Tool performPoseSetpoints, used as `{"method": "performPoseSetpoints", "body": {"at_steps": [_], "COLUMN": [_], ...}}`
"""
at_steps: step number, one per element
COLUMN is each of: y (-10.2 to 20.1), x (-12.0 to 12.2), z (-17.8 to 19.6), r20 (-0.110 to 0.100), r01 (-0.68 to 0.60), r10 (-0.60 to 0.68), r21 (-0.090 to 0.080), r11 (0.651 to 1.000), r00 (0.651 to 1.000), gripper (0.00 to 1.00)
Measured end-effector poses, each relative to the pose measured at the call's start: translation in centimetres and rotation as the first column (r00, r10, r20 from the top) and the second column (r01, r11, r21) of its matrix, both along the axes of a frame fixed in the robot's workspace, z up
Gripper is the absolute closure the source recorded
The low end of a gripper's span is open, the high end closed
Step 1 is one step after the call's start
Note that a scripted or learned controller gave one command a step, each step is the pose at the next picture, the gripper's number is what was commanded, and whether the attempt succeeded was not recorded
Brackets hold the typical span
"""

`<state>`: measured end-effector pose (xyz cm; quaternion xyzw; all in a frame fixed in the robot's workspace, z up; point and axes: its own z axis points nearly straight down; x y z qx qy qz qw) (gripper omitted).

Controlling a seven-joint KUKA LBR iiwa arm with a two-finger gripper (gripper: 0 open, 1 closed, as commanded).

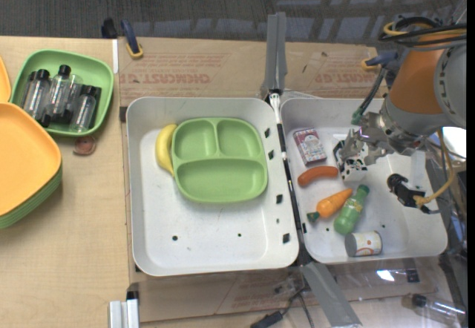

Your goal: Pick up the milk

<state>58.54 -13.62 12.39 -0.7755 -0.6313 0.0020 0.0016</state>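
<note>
A small white carton with black cow spots, the milk [355,165], sits in the right bin [415,245] near its middle. My gripper [350,150] hangs directly over the carton, touching or nearly touching its top, and hides part of it. The grey arm with its orange band [415,89] comes in from the upper right.
The right bin also holds a pink carton [308,145], a red sausage [317,175], a carrot [334,203], a green bottle [350,211] and a small can [364,243]. In the left bin [148,245] lie a green divided plate [220,159] and a banana [163,148].
</note>
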Motion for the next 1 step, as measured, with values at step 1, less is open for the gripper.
{"method": "performPoseSetpoints", "body": {"at_steps": [1], "y": [3.49], "x": [3.21], "z": [8.64], "r20": [0.002], "r01": [-0.026], "r10": [0.026], "r21": [-0.001], "r11": [1.000], "r00": [1.000], "gripper": [1.00]}}
